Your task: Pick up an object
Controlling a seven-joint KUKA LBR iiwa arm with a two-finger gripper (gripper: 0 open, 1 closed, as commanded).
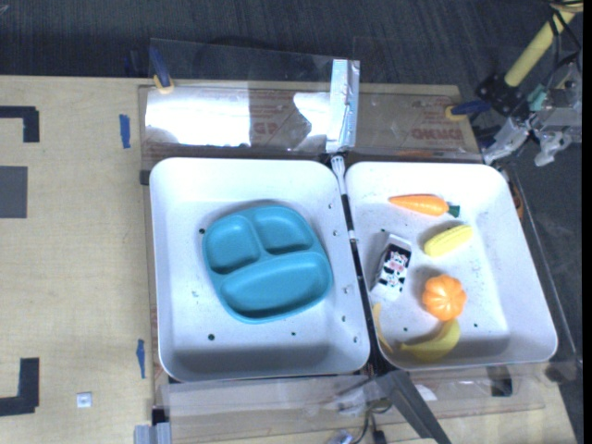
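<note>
Two shallow white bins sit side by side on the bench, their inner rims touching. The left bin (176,340) carries a blue divided plate (266,261) lying flat near its middle, with bare floor all round it. The right bin (527,322) carries every loose item a pick could target: a carrot (421,204) lying crosswise near the far edge, a corn cob (447,240) just beside and nearer than it, a small black-and-white card or packet (393,269) toward the inner rim, an orange pumpkin (443,297) near the middle, and a banana (428,342) curving along the near edge and touching the pumpkin. The gripper (536,137) hangs above the bench beyond the far right corner of the right bin, outside its rim and well apart from all the items; whether its tips are spread or pressed together cannot be told at this size, and nothing is seen between them. Judged from this layout, the pick has not yet begun. The carrot and corn lie closest to the tool and stand free of neighbours, so they look the easiest targets; the pumpkin and banana, being in contact, risk disturbing each other.
</note>
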